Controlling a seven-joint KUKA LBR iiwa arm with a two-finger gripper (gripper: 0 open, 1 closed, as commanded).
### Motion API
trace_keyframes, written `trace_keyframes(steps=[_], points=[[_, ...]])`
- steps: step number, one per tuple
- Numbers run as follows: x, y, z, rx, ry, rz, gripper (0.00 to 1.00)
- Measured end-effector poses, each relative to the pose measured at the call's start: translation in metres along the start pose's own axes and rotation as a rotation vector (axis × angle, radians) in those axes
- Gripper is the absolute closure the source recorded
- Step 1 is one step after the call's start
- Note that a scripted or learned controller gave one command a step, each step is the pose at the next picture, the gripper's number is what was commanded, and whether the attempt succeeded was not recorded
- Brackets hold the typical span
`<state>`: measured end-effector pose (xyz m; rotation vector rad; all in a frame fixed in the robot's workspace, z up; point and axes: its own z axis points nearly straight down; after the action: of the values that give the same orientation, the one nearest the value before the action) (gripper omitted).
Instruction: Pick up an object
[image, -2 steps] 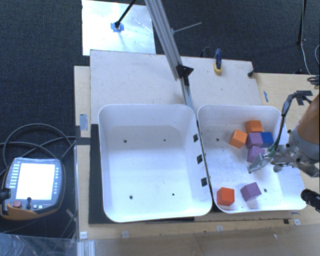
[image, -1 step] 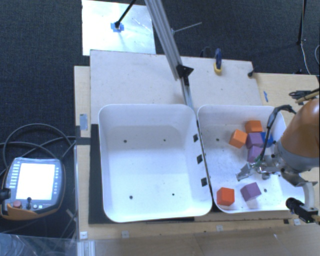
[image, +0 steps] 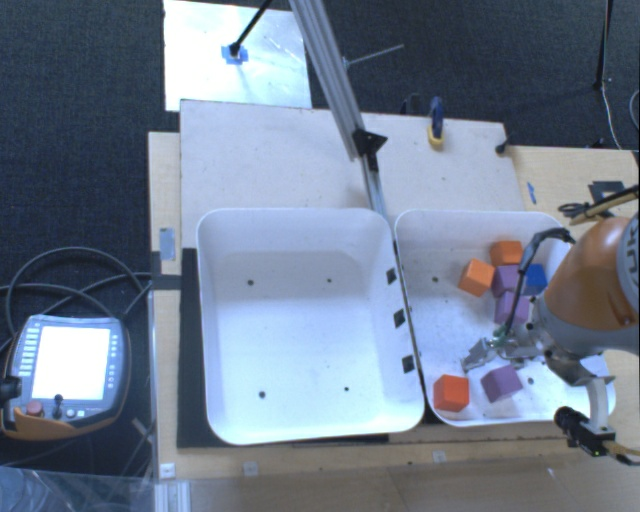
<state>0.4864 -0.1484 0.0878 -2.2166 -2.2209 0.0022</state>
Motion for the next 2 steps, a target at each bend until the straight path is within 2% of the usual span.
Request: trace_keyframes(steps=[1, 2], points=[[-0.001, 0.002, -0.013, -0.007, -0.002, -0.002, 1.0], [0.0, 0.014, -0.064, -0.011, -0.004, -0.003, 1.0]])
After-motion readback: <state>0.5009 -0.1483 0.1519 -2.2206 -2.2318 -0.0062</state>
